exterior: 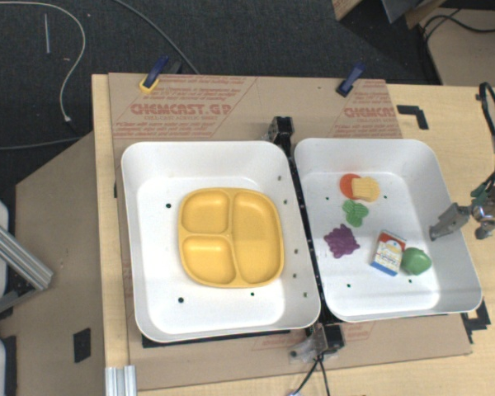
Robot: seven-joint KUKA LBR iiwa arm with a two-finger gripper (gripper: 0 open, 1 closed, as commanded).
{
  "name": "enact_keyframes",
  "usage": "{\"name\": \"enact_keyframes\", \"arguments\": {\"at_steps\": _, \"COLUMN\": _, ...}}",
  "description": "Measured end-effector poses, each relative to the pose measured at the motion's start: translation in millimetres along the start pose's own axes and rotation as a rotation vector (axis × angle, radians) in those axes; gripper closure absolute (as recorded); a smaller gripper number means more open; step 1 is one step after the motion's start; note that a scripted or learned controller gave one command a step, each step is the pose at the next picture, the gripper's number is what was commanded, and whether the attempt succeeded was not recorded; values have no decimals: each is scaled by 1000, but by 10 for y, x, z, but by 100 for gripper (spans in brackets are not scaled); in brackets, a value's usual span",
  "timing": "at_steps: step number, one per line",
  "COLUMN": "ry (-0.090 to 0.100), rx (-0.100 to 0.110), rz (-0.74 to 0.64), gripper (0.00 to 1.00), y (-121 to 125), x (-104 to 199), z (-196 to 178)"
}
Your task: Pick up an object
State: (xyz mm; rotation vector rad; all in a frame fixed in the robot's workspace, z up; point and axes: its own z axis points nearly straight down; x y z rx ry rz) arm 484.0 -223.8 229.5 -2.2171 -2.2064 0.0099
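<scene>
Nearest you, the left bin (148,304) holds a yellow divided plate (231,238). Your right bin (445,180) holds a carton (387,253) touching a green ball (416,261), purple grapes (341,242), a green piece (355,213) and an orange-yellow piece (360,187). At its right rim sits the gripper (450,221); whether it's open, you cannot tell.

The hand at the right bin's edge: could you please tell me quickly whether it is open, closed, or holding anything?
Hand: over the right bin's right rim, nothing seen in it; open or closed cannot be told.
</scene>
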Motion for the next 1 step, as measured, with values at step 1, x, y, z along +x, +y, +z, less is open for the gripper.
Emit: {"name": "enact_keyframes", "arguments": {"at_steps": 1, "ry": -4, "rx": -13, "rz": -5, "gripper": 0, "y": 30, "x": 9, "z": -69}}
